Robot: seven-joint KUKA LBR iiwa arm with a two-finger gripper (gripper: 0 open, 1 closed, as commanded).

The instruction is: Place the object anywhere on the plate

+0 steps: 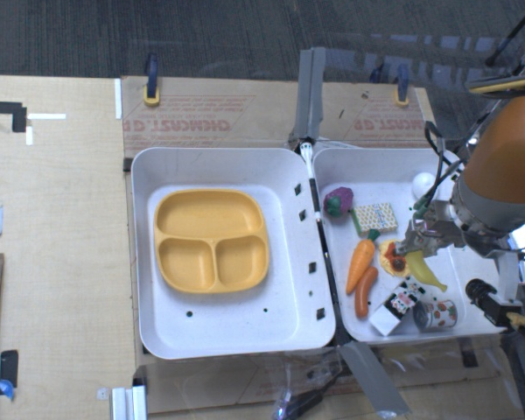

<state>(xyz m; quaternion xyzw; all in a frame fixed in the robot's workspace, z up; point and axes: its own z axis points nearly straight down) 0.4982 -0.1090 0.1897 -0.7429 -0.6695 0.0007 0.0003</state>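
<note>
1. The metal two-finger gripper [417,239] hangs low in the right white bin [367,329]; whether it is wide or narrow I cannot tell.
2. Just beneath it lie a yellow plastic banana [426,272] and a small orange-and-yellow toy [389,257], touching each other.
3. Left of these, an orange plastic carrot [360,265] lies beside a purple grape bunch [338,201] and a dotted white block [375,216].
4. The yellow three-compartment plastic plate [213,239] sits in the left white bin [157,322], well apart from the gripper.
</note>
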